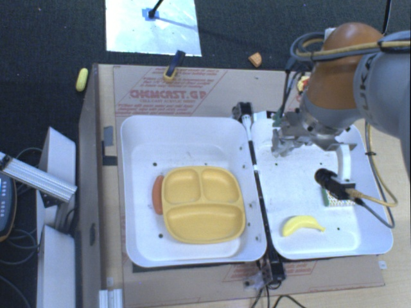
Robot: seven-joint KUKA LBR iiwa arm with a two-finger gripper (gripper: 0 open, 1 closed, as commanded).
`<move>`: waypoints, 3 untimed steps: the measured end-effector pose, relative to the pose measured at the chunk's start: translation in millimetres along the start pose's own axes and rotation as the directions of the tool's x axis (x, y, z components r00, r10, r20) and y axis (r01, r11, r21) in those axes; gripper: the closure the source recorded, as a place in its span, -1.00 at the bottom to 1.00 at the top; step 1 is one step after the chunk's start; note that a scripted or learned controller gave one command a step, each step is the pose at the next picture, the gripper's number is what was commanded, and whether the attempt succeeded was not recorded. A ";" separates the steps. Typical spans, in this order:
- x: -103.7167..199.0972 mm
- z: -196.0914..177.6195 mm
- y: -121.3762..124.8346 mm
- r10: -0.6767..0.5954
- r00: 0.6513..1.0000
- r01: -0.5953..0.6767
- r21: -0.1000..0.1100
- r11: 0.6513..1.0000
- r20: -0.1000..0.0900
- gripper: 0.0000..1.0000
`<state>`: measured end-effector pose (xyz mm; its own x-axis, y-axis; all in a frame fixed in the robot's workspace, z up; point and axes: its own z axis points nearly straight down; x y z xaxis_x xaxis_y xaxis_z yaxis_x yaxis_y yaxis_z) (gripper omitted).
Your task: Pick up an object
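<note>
- Banana [303,224]: lies near the front of the right bin [372,236], well apart from the pincer [282,147].
- Pincer hangs over the bin's back-left; we can't tell its state.
- We judge: approach step; next, move toward banana, descend.

**my arm, viewed from above**

my grey arm [385,88] reaches in from the right, its orange band [340,66] sitting above the wrist. the wrist bends downward, and my gripper [282,147] hangs low at its end, pointing toward the surface beneath it.
</note>
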<state>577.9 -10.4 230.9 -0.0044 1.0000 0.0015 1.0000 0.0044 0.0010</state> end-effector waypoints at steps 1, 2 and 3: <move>-54.9 -4.2 8.4 0.003 1.000 -0.003 -0.001 1.000 0.003 1.00; -116.2 -10.4 -3.4 0.003 1.000 -0.003 -0.002 1.000 0.004 1.00; -58.1 10.0 7.1 0.000 1.000 0.000 -0.001 1.000 0.001 1.00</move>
<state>585.2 -68.5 220.9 -0.0040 1.0000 0.0009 1.0000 0.0040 0.0019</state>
